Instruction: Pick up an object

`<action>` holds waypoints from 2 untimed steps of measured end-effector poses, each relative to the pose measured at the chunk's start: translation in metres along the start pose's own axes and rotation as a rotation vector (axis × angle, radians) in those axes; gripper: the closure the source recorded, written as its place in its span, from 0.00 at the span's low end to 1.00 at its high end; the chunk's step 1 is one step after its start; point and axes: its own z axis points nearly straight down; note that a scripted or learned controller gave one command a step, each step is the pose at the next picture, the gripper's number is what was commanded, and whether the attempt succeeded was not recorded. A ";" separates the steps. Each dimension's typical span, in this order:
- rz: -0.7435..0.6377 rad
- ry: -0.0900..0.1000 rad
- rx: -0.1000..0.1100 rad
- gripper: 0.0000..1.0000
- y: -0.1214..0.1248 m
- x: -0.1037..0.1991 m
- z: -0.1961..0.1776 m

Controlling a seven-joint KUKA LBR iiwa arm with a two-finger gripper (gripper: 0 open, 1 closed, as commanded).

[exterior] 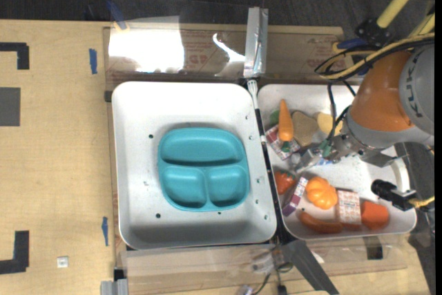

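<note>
My gripper reaches down into the middle of the right bin, below the arm's orange band. It sits among a heap of toy food. An orange carrot, a tan piece and a pale yellow piece lie just behind it. In front of it lies an orange pumpkin-like toy. A small silvery packet lies at the gripper's left side. Whether anything is in its grasp is hidden.
The left bin holds a teal divided plate. Along the right bin's front lie a red-and-white packet, a red-orange piece, a red tomato-like toy and a purple packet. Cables run behind the arm.
</note>
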 end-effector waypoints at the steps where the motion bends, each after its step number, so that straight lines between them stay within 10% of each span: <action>1: -0.093 -0.001 -0.002 0.00 -0.052 0.023 -0.001; 2: -0.091 -0.001 -0.005 1.00 -0.051 0.022 -0.010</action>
